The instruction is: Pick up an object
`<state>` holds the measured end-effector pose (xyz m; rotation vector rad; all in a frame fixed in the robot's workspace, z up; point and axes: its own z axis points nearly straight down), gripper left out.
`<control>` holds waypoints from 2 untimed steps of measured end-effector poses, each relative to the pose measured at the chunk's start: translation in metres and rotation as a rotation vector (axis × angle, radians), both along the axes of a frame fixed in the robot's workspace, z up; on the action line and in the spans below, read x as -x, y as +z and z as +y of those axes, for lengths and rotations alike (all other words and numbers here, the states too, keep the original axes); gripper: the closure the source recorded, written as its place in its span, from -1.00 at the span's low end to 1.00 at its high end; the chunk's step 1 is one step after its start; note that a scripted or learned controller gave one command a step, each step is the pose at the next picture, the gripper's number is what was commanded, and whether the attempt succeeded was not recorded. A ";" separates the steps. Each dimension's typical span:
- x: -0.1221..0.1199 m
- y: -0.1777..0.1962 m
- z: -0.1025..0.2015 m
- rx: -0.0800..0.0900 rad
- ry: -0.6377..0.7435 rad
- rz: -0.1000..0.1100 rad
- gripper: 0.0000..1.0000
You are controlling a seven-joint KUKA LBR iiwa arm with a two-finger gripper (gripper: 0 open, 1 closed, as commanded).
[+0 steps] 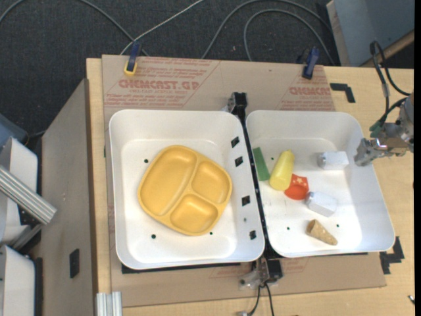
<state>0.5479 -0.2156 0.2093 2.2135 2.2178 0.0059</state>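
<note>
A cardboard-topped counter (197,78) over dark carpet carries two glossy white bins (125,176). The pincer (368,149) hangs at the right bin's rim (378,196), grip unclear; a yellow bottle (281,170) lies inside.

Both bins look like smooth, slightly glossy white plastic, the left bin (125,176) and the right bin (368,209); the yellow divided tray (185,189) is smooth, satin plastic; the bench (217,78) is matt brown board with red print.

Dark carpet floor (59,25) with cables (191,8) beyond the wooden bench (66,176).
</note>
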 end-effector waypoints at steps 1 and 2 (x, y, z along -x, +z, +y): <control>-0.001 0.029 0.000 -0.002 0.000 0.004 1.00; -0.014 0.030 0.044 -0.003 0.003 0.006 1.00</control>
